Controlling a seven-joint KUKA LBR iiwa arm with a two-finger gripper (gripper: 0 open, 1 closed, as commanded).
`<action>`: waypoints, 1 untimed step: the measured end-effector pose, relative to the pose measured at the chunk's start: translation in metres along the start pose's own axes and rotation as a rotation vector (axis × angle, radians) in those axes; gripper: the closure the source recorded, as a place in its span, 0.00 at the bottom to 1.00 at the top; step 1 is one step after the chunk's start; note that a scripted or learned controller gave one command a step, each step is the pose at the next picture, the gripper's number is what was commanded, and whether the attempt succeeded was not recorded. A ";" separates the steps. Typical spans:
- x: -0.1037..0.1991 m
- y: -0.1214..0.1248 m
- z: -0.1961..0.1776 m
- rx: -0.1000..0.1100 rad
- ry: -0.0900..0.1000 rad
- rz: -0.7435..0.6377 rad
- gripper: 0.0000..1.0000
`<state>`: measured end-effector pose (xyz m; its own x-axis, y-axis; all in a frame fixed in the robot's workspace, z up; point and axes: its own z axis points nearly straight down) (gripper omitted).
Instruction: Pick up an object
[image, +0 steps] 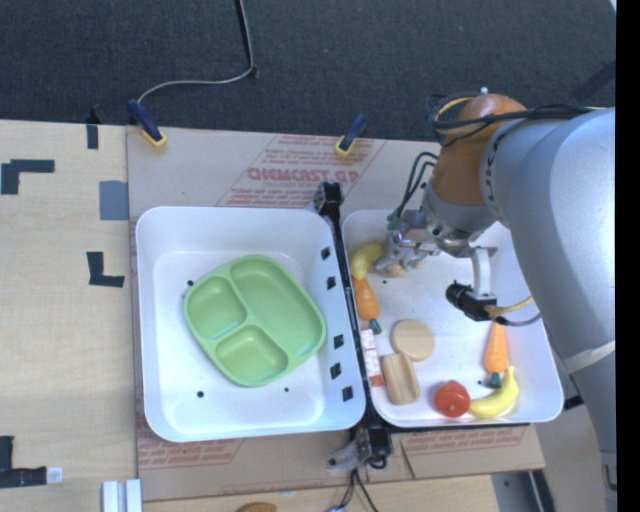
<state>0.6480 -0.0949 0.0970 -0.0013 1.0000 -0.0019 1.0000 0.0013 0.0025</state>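
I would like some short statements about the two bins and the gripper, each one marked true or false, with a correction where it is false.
1. The green divided plate lies in the left bin. True.
2. The tomato sits on the green divided plate. False: it lies in the right bin, next to the banana.
3. The gripper is over the right bin, near its upper left corner. True.
4. The right bin holds two carrots. True: one carrot lies by the left wall, another carrot above the banana.
5. The banana lies in the left bin. False: it lies at the right bin's lower right.
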 end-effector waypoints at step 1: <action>0.076 -0.050 -0.088 0.001 0.003 -0.002 1.00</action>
